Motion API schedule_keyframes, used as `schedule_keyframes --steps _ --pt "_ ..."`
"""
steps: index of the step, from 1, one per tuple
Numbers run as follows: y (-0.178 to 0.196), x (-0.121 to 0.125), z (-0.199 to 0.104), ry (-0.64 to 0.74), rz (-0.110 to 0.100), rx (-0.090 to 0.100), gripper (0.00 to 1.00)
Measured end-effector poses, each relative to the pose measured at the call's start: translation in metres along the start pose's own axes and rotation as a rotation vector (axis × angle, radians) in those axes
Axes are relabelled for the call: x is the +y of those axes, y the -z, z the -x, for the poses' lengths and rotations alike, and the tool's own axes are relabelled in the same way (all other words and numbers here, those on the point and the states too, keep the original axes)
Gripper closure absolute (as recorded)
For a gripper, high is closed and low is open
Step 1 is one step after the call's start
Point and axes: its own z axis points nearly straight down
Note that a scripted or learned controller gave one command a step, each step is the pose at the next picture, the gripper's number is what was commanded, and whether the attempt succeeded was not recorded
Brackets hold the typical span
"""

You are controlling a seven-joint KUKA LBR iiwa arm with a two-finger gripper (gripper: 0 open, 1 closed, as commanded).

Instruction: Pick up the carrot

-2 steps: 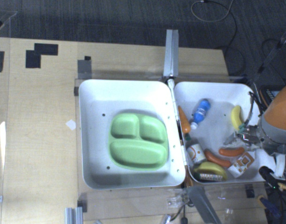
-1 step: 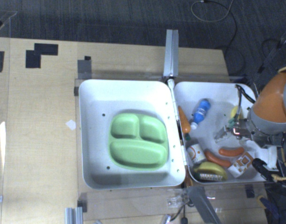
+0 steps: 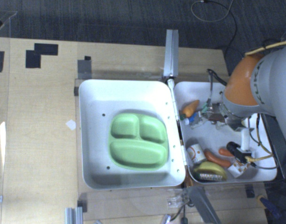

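The carrot (image 3: 190, 108), short and orange, lies tilted in the right bin (image 3: 261, 174) near its upper left corner, close to the divider. My gripper (image 3: 204, 113) reaches in from the right and hangs just to the right of the carrot, over a small blue and white object (image 3: 194, 120). I see nothing held between the gripper and the carrot, and the carrot rests on the bin floor.
The left bin (image 3: 94, 125) holds a green divided plate (image 3: 138, 140). Along the front of the right bin lie a small can (image 3: 196, 152), a reddish sausage (image 3: 217, 159), a yellow banana (image 3: 209, 168) and a white piece (image 3: 236, 169).
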Motion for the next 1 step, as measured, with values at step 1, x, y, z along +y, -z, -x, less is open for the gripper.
schedule_keyframes --steps 1 --pt "0.0014 0.0869 -0.0011 -0.048 -0.039 -0.006 0.0"
